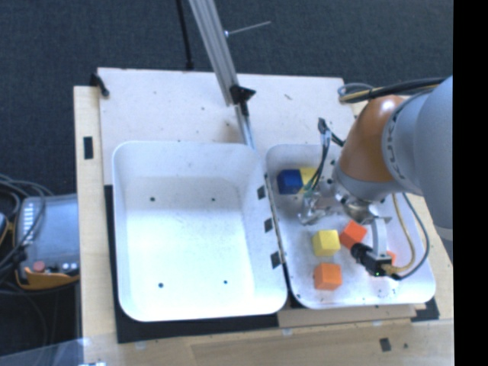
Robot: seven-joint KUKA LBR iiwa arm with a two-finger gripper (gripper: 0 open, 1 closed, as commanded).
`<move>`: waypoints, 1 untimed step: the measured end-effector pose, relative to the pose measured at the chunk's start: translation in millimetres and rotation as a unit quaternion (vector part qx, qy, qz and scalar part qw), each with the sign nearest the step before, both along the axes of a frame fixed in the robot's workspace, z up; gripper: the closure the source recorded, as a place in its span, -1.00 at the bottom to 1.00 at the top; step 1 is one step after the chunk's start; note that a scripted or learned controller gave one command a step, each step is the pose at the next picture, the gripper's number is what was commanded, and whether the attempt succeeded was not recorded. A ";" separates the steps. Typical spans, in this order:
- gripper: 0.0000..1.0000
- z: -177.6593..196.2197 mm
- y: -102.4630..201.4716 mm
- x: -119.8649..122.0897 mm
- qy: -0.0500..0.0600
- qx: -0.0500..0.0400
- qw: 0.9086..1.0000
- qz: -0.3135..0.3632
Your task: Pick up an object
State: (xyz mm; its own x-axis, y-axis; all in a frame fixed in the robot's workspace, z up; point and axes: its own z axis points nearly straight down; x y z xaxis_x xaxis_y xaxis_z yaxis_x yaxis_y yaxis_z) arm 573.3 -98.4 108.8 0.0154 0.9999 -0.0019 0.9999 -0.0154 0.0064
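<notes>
The grey arm with its orange band reaches in from the right and hangs over the right-hand shallow white plastic bin, with the two-finger gripper low near the middle of that bin; its metal tip is small and blurred, so whether the claw is wide, narrow or holding anything cannot be told. Several small blocks lie in this bin. A blue cube sits near the bin's far left corner, touching a yellow block partly hidden behind cables. Just below the gripper lies a yellow cube, and close beside it on the right a red-orange cube. An orange cube rests nearer the front wall, just below the yellow one. The left-hand shallow white plastic bin stands beside the right one, their walls touching. A slanted aluminium rail rises from the pale board behind the bins.
</notes>
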 end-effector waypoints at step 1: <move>1.00 44.6 3.7 3.2 0.001 0.001 1.000 0.008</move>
State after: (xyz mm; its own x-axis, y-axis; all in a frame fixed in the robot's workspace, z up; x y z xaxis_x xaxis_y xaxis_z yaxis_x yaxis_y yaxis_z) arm 576.5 -94.6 153.4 -0.0005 1.0000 -0.0007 1.0000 0.0005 0.0051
